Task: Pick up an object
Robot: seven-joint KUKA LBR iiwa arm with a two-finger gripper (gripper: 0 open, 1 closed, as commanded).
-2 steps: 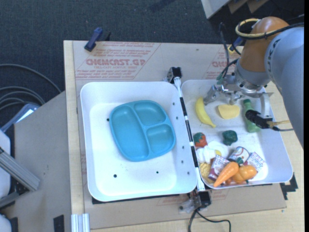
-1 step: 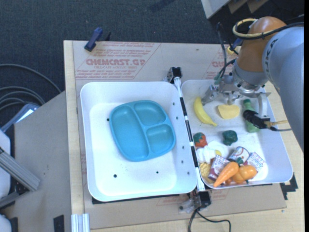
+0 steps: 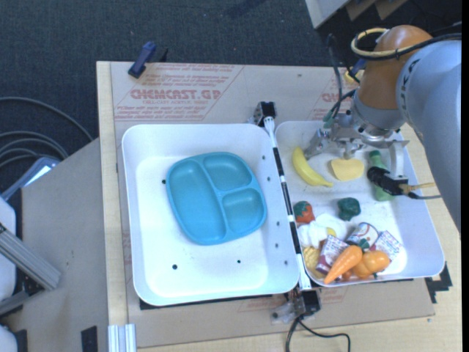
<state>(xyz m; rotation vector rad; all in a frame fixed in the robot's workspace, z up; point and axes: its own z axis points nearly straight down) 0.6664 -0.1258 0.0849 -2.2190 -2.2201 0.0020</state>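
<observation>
My gripper point(image 3: 343, 142) hangs low over the far end of the right bin point(image 3: 421, 233), just above a pale yellow wedge point(image 3: 346, 169). To its left lies a yellow banana point(image 3: 308, 169). A dark green lump point(image 3: 349, 207) and a red tomato-like piece point(image 3: 303, 212) sit mid-bin. Near the front are an orange carrot point(image 3: 343, 262), an orange fruit point(image 3: 375, 261) and several small printed packets point(image 3: 333, 245). I see nothing held in the gripper.
The left bin point(image 3: 146, 255) holds a blue divided plate point(image 3: 216, 196). A black clip point(image 3: 265, 111) sits at the top of the wall between the bins. A blue clamp point(image 3: 141, 59) lies at the board's far left corner.
</observation>
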